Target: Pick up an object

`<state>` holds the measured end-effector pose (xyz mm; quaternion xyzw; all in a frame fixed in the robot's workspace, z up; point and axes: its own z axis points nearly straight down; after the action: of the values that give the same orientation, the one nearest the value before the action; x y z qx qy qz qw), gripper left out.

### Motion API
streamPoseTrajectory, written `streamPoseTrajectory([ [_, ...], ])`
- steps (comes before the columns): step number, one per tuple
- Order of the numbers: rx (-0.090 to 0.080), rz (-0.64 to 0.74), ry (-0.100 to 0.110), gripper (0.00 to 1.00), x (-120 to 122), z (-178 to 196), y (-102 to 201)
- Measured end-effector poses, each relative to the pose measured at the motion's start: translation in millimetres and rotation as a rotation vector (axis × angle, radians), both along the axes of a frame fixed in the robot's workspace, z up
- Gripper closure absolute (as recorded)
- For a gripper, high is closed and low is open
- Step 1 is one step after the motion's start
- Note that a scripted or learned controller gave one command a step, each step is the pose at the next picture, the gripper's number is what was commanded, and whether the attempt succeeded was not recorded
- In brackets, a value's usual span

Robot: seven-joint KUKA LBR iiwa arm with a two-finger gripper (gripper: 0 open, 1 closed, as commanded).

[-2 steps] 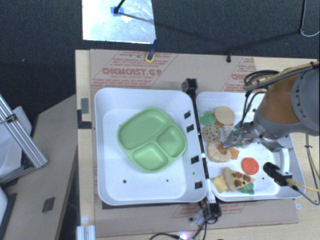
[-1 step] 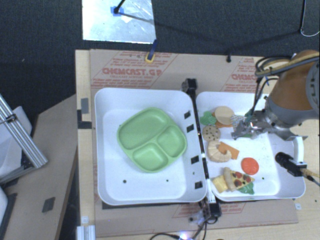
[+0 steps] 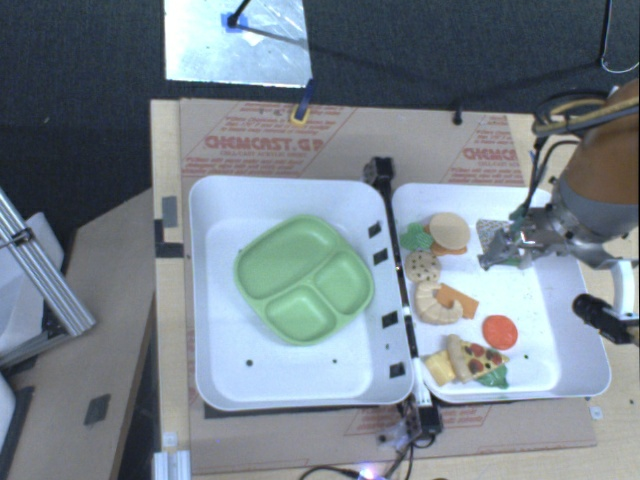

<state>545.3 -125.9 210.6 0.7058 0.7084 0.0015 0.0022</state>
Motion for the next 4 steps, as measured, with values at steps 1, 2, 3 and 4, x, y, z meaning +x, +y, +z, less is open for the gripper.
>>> streamPoseTrajectory([
  [1, 0.001, 0.001, 0.002, 1.00, 1.1, 14.5, 0.0],
  [2, 0.004, 0.007, 0.004, 1.00, -17.0, 22.9, 56.0],
  [3, 0.001, 0.002, 0.005, 1.00, -30.5, 5.1, 69.9],
  [4, 0.001, 0.003, 0.003, 1.00, -23.9, 23.2, 76.7],
])
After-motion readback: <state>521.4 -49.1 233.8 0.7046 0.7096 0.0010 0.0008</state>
